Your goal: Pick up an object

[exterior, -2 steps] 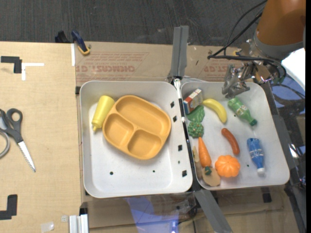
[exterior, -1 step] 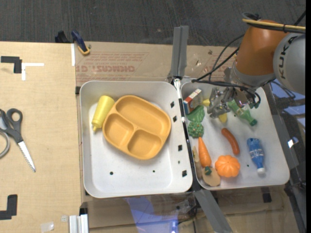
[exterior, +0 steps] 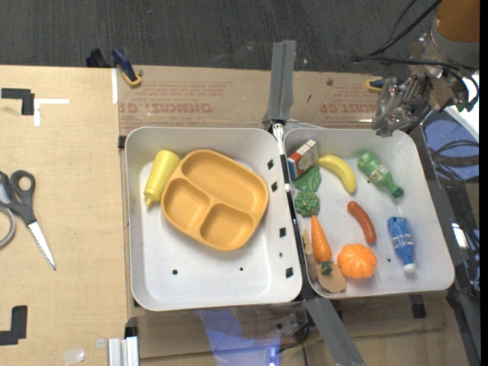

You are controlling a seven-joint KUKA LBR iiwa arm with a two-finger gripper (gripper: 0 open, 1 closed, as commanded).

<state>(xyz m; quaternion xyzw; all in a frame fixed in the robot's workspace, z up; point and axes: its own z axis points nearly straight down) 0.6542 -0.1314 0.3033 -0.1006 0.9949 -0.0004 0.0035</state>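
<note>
Two white bins side by side on bench, split by a grey divider strip (exterior: 282,82). Left bin (exterior: 152,280) has an orange compartment plate (exterior: 215,199) lying flat w/ a yellow bottle (exterior: 159,175) tucked against its upper-left edge, touching or nearly so; prob. staged as drop side, since little else sits there. Right bin (exterior: 427,273) holds the pick candidates, loosely scattered, most apart from one another, so approach from above looks workable for several: small red/white carton (exterior: 304,155) near the top-left corner, green leafy veg (exterior: 307,191) just below it, banana (exterior: 340,171) beside the carton, green bottle (exterior: 379,174) toward the upper right, sausage (exterior: 362,221) mid-bin, blue bottle (exterior: 401,242) near the right wall, carrot (exterior: 320,239) along the left wall, orange pumpkin (exterior: 357,261) at the lower middle, w/ a tan flat piece (exterior: 331,279) touching its lower-left side. Carrot, pumpkin and tan piece crowd together, a harder pick in my judgement. Gripper (exterior: 398,104) sits over the right bin's upper-right corner, near the far rim, amid cables; whether the claw is spread or pressed together I cannot tell, too cluttered and dark there. Nothing visible pinched in it. Closest candidate is the green bottle, down and slightly left of the claw in this view, apart from it; banana next, further left. No target committed yet, judging by the position: approach stage, task not started in effect. Scissors (exterior: 23,212) lie on the bench far left, irrelevant.
</note>
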